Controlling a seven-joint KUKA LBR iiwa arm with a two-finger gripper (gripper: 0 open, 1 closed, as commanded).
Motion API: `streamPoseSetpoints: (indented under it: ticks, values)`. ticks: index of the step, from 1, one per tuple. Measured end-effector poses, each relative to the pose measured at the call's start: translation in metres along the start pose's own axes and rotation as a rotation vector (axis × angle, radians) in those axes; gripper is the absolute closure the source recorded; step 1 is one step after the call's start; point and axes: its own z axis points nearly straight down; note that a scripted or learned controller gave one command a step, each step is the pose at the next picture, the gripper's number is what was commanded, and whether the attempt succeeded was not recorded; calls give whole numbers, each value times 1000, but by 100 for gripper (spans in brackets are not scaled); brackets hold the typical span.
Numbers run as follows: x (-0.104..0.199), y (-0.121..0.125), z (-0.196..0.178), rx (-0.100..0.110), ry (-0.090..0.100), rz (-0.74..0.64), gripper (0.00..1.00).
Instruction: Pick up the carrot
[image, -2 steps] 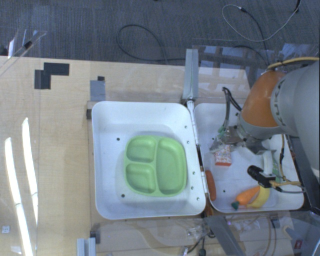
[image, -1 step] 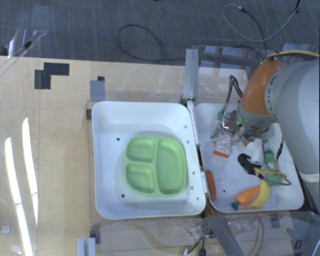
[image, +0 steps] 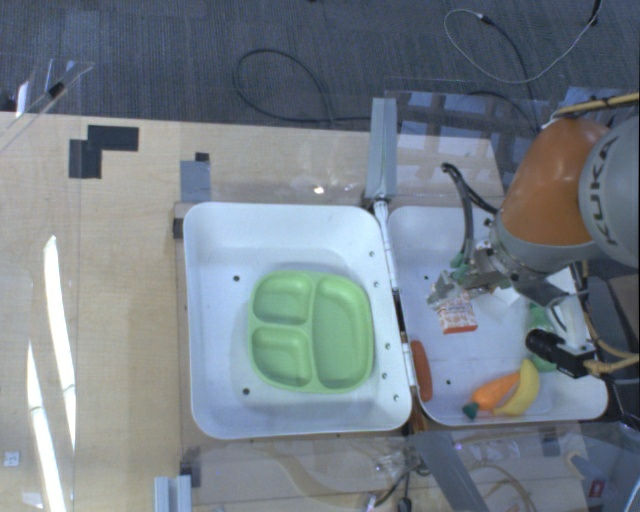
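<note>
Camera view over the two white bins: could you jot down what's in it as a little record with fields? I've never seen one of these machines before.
Left bin: holds a green divided plate
Right bin: holds the carrot, a banana, a red sausage-like item and a small packet
Carrot: lies near the front edge, touching the banana
Arm: reaches in over the right bin
Gripper: just above the packet, away from the carrot
Carrot picked up: not yet

Arm (image: 560, 190) low, claw (image: 470, 280) downward
</note>
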Motion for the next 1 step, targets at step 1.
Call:
streamPoseSetpoints:
  ticks: [1]
  values:
    - [-51, -9, 96, -4, 0, 247, 100]
